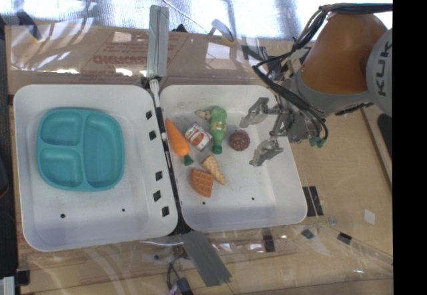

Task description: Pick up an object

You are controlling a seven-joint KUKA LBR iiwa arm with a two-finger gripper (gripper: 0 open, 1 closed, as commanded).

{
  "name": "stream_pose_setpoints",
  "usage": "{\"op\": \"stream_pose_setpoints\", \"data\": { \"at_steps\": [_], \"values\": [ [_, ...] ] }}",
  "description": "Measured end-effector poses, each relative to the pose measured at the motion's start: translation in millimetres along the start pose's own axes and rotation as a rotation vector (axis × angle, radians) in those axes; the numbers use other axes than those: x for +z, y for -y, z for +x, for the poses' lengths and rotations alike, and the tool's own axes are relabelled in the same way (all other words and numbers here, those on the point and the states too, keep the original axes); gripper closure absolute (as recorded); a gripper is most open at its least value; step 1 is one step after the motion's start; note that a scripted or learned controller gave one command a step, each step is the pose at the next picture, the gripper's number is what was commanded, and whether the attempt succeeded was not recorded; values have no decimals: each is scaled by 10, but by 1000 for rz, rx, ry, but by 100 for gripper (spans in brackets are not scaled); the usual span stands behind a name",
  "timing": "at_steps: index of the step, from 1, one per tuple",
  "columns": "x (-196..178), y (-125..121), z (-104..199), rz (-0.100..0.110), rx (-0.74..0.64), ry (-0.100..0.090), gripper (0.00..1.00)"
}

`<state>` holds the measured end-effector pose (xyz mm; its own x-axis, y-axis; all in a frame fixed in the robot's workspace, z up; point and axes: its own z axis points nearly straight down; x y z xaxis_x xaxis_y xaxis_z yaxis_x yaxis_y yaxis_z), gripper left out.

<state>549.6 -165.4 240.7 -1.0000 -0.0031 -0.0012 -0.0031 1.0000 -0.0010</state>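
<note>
The right bin [267,203] holds several toy foods: an orange carrot [177,138], a red and white can [198,135], a green bottle [218,127], a brown round piece [239,140], an ice cream cone [214,168] and a waffle [202,182]. My gripper [259,132] hangs over the right side of this bin, just right of the brown piece. Its two fingers [255,113] are spread apart, open, with nothing between them.
The left bin [40,220] carries a teal divided plate [80,148]. A grey divider with black clips [162,153] separates the bins. Cables [287,67] hang from the arm near the wrist. Bare bin floor lies at the front right of the right bin.
</note>
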Motion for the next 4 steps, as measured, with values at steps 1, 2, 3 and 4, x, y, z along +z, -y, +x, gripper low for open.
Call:
{"op": "stream_pose_setpoints", "data": {
  "at_steps": [1,2,3,4],
  "values": [
    [1012,-246,-678,-4,25,-9,0],
    [1382,-692,-1006,0,238,3,0],
    [1489,-565,-376,-1,460,-3,0],
    [1380,-583,-393,-1,450,0,100]
  ]
}}
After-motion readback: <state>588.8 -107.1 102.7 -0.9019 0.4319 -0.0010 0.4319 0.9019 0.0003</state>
